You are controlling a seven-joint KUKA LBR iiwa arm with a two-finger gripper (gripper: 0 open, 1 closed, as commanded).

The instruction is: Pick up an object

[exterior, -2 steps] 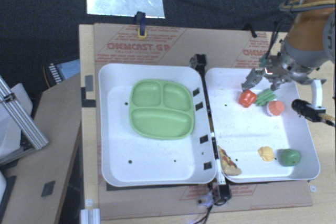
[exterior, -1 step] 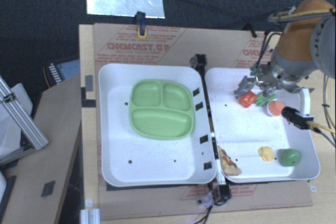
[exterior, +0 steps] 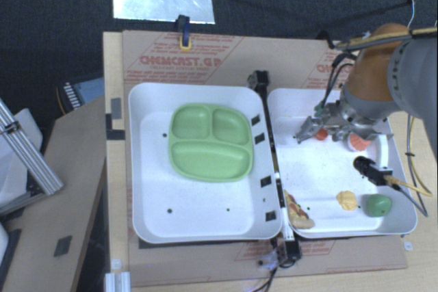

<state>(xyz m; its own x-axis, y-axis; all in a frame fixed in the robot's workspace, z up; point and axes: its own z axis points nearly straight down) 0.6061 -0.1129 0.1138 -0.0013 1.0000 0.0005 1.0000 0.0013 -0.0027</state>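
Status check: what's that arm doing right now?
Gripper low in right bin. Small red piece beside it, grasp unclear. Yellow lump and green ball lie clear of it, near front rim.

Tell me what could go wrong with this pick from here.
1. The gripper is low in the right bin, beside a small red object that it partly hides; a try there may only nudge it away.
2. The yellow piece and the green object lie close together, so reaching for one could bump the other.
3. The food-like item lies against the bin's wall, leaving little room.
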